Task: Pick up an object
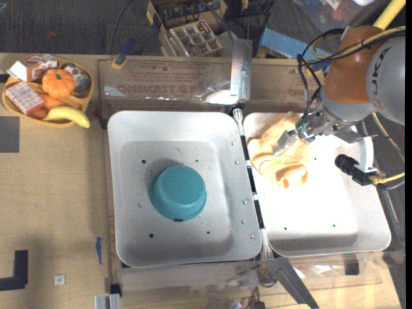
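Observation:
A teal bowl [179, 192] lies upside down in the middle of the left white bin [129, 147]. A crumpled pale yellow cloth [278, 156] lies in the upper left part of the right white bin [335, 230]. My gripper [291, 139] reaches in from the right and hangs low over the cloth's upper edge, at or just above its folds. Whether it touches the cloth is not clear. Nothing is seen lifted.
A black plug on a yellow cable [351, 165] hangs over the right bin's right side. A basket of toy fruit [48, 92] sits on the bench at far left. A clear panel and metal bracket [239, 76] stand behind the bins.

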Available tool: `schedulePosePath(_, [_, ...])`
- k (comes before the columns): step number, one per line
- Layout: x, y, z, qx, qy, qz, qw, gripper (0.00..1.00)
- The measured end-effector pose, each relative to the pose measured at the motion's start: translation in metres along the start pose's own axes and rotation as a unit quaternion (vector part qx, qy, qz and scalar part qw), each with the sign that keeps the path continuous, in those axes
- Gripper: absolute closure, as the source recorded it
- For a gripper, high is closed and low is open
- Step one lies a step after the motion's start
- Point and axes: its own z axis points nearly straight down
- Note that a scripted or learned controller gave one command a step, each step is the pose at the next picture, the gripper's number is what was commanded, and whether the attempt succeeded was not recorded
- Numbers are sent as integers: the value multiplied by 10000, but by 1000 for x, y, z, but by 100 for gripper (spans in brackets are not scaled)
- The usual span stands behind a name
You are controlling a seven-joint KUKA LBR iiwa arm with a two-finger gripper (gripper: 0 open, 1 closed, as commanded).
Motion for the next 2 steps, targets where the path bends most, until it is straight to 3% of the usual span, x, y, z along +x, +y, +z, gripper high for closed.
schedulePosePath(1, [0, -37, 46, -74, -34, -391, 9992, 0])
schedulePosePath(2, [-5, -38, 34, -105, -65, -353, 9993, 100])
